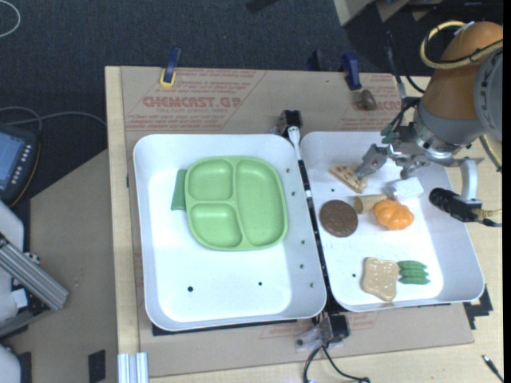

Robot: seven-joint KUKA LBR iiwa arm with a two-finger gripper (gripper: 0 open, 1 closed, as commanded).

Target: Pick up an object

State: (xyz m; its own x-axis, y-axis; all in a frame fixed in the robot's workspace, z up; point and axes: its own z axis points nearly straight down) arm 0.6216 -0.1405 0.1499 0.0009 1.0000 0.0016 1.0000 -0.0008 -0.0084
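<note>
In the camera view, the arm (459,78) is reaching in from the upper right of the frame, its orange band sitting above the grey wrist. The claw (391,163) is hanging over the upper part of the right bin (459,274), and its two fingers (369,163) are standing apart with nothing between them. One finger is pointing down-left toward a tan waffle-like cracker piece (347,176), which is lying just beside its tip; whether they are touching cannot be told.

Lower in the right bin, a round brown cookie (339,218) is lying near the bin's left wall, and an orange fruit-like toy (394,215) is resting to its right, below the claw. A small white scrap (406,187) is lying just above the orange toy. Toward the bottom of that bin, a tan bread-like slab (380,278) is sitting next to a green bean-pod toy (413,272), the two close together.

The left bin (160,278) is carrying a light green divided plate (235,203) in its upper middle, with a darker green flat piece (177,191) poking out from under the plate's left edge.

Both bins are resting side by side on the brown cardboard-covered surface (128,214), in the middle of the frame
</note>
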